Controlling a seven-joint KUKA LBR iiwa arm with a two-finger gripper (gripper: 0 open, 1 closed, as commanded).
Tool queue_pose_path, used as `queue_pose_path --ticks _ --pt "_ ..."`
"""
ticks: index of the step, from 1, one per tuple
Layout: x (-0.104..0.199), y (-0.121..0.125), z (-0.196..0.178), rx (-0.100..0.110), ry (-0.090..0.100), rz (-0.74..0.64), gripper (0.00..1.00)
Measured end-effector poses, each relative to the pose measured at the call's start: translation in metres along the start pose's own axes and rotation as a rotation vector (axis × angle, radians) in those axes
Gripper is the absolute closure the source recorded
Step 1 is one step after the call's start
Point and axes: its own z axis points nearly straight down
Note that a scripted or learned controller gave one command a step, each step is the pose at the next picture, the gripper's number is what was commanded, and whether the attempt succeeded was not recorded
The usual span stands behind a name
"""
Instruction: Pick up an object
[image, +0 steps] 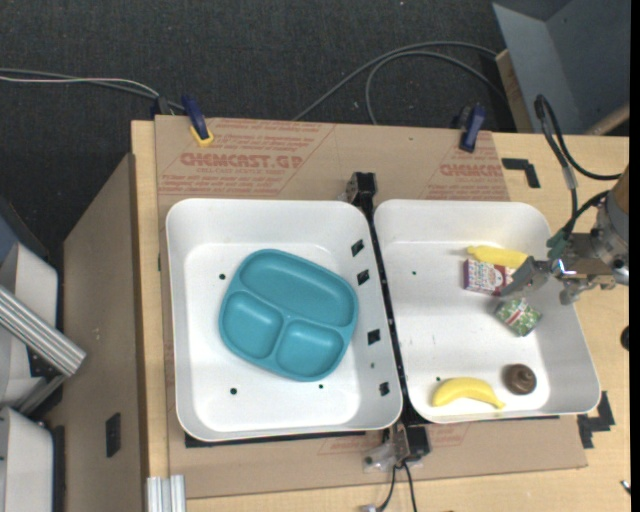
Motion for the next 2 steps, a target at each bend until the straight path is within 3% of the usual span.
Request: queue_pose_path --ticks 1,2 --pt "0.000 0.002 -0.006 -0.012 -0.002 -0.003 0.00" --pt "0.007 0.000 0.039 -0.008 -0.001 -0.003 0.00"
